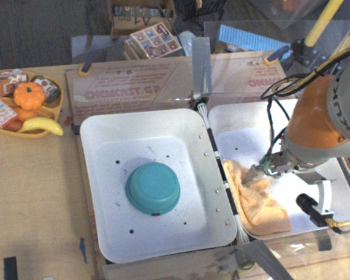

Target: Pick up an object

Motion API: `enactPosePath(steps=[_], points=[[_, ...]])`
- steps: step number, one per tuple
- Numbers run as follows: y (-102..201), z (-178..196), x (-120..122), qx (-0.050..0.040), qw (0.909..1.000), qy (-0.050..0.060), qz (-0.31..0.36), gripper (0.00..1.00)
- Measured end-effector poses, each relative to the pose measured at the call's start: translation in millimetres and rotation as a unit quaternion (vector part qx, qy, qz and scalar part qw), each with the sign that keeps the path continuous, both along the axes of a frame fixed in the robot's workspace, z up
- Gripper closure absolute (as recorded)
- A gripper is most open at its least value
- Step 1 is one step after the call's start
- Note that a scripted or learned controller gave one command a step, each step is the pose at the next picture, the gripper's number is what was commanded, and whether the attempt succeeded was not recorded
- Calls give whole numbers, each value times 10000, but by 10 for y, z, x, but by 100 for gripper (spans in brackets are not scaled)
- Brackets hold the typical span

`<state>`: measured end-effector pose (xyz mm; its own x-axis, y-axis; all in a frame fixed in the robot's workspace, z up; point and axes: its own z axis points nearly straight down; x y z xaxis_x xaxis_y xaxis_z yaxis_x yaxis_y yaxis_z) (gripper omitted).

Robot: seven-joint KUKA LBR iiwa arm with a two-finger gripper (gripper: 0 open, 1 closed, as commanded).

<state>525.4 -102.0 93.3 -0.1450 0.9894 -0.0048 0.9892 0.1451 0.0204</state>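
Camera view: we note a teal bowl upside down in the left bin. In the right bin, an orange cloth lies against the left wall. The gripper is low at the cloth's upper edge; whether it pinches the cloth we cannot tell.

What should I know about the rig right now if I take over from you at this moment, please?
Gripper: low in the right bin, at the upper edge of the orange cloth; whether it grips the cloth cannot be made out.
Cloth: crumpled against the right bin's left wall.
Teal bowl: upside down in the middle of the left bin, untouched.
Done: arm is at the cloth.
Left: confirm a grasp and lift an object.
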Motion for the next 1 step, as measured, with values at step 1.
enactPosePath(steps=[1], points=[[2,102,8,10,10000,-11,-7,100]])
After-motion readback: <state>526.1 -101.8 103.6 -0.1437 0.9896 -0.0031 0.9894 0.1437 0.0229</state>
